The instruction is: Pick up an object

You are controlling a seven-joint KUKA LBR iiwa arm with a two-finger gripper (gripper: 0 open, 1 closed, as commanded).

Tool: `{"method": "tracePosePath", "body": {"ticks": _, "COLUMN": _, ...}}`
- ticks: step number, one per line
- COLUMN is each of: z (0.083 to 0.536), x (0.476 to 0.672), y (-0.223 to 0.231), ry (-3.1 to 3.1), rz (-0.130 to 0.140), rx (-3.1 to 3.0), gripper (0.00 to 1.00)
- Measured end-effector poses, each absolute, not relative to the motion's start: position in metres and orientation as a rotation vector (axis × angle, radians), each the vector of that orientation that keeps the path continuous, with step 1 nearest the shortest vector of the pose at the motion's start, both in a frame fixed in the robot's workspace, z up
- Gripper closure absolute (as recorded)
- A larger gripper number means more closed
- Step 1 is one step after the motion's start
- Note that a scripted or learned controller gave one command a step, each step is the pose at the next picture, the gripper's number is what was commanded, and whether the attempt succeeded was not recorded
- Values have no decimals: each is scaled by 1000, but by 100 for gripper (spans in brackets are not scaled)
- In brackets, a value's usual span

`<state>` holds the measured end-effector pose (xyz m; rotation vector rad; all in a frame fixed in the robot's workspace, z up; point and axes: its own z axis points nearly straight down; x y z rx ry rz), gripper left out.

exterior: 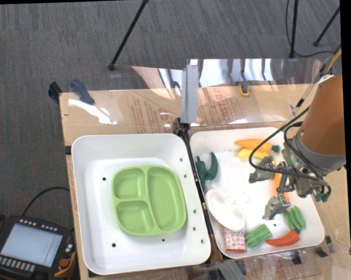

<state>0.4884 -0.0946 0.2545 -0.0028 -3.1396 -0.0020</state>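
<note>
Hovering low over the right bin (319, 229), the tool (276, 206) sits toward five o'clock of that bin's centre, grasping nothing that I can see; whether it is released or clenched I cannot tell. Candidates lie close: green pieces (295, 218) at three o'clock of it, a red pepper (282, 239) at six. This looks like the approach step. Next it needs to settle squarely over one item.
</note>
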Motion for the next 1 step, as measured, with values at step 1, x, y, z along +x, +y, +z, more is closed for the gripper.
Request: {"method": "tracePosePath", "body": {"ticks": 1, "z": 108, "x": 532, "y": -100, "ry": -3121, "rz": 7, "rx": -512, "gripper": 0}}
